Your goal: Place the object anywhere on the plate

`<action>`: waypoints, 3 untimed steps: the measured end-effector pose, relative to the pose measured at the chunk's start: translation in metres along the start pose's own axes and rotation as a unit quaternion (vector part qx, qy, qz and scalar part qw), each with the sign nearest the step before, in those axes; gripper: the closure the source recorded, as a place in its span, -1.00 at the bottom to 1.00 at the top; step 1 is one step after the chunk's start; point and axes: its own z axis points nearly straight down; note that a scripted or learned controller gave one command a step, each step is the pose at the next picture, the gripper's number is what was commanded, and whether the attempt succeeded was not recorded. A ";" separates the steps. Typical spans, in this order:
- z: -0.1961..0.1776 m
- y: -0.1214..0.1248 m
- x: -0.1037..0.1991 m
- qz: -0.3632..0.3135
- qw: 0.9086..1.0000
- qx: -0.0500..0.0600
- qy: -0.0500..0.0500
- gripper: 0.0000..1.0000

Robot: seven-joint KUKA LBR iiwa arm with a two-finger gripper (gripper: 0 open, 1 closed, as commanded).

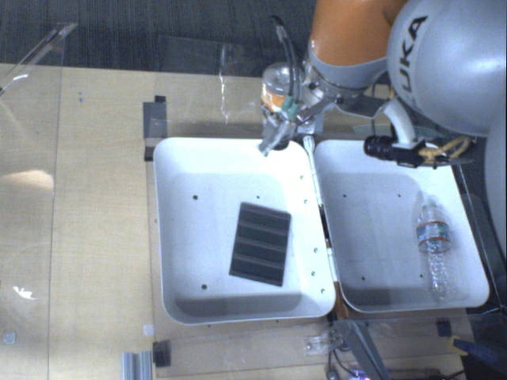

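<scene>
Your arm [444, 54] reaches in from the right, its orange band [352, 18] high in view, with the tool [279, 137] angled down and leftward.

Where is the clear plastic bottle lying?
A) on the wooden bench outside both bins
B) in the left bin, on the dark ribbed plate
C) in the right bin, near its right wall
C: the bottle lies on its side in the right bin, while the plate sits alone in the left bin.

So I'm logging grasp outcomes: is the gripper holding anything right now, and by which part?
It cannot be told. The gripper hangs over the far rim of the left bin; a small clear, orange-marked thing sits at it, but no grip shows.
</scene>
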 end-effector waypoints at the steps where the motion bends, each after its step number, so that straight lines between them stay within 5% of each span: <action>1: 0.019 -0.045 -0.080 -0.147 0.989 0.000 0.000 1.00; 2: 0.067 -0.003 -0.047 -0.228 0.974 0.000 0.001 1.00; 3: 0.035 -0.054 -0.112 -0.332 0.943 -0.001 -0.002 1.00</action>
